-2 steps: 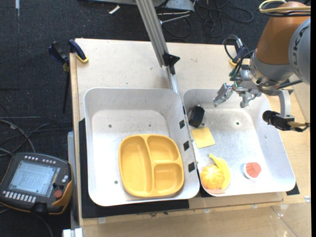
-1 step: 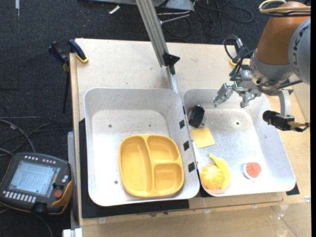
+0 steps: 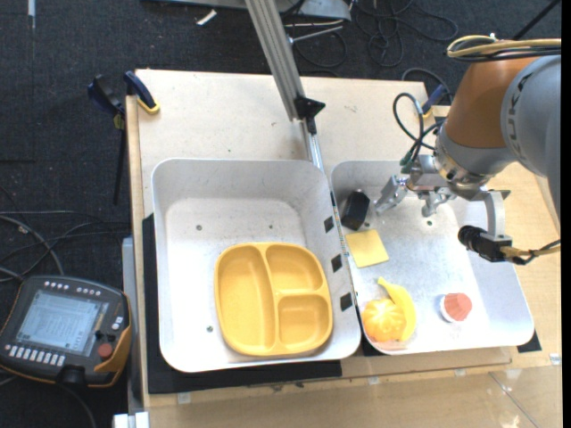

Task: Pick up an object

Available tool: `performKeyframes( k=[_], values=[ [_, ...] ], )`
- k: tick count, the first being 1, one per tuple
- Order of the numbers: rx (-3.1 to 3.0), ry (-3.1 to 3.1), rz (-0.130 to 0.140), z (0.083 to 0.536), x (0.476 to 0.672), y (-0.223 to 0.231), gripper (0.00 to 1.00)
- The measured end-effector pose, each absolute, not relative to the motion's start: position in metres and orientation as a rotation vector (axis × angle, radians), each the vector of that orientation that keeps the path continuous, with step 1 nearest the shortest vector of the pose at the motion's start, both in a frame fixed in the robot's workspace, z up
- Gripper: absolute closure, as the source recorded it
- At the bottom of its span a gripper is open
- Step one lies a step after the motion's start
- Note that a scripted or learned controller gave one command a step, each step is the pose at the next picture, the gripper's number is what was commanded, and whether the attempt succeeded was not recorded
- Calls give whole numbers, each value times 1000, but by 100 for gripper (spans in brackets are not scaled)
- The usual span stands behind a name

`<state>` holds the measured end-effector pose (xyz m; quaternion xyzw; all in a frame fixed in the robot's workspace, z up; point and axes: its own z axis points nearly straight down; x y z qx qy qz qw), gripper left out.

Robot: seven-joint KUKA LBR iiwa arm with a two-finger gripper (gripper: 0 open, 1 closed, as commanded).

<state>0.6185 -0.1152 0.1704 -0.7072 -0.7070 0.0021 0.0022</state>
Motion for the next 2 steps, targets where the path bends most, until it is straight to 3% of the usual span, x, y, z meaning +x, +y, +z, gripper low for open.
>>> performKeyframes(
  k=[2],
  values=[
    [-2221,-2220,3,94,613,-116,0]
  ],
)
